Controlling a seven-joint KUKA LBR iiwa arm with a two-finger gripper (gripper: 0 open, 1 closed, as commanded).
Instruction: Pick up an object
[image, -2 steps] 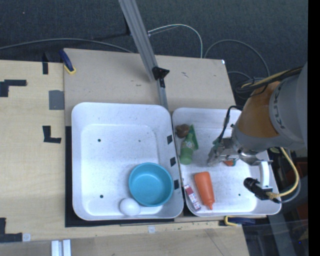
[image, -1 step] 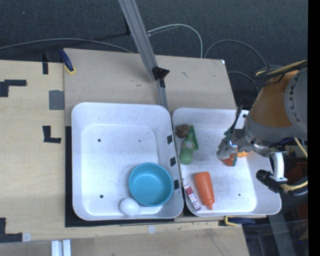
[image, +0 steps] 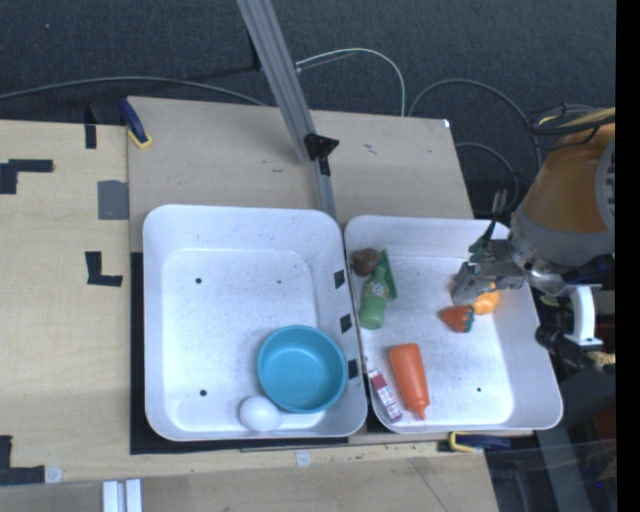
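The hand (image: 478, 285) is low in the right bin (image: 530, 400), right over a small orange-and-red object (image: 468, 312) near the far side. Whether it is open or has anything gripped, I cannot tell. That spot makes sense: the piece lies apart from the green bottle (image: 375, 297) and orange bottle (image: 408, 378), leaving clear approach room.

Bins (image: 165, 300): you see white, finely speckled dark.
Bowl (image: 301, 367): your blue one.
Ball (image: 259, 412): white, just left of the bowl.
Bottle (image: 375, 295): green, right of the bowl.
Carrot (image: 408, 377): orange, right of the bowl.
Small toy (image: 463, 314): red and orange.
Arm (image: 568, 195): you see grey with an orange band.
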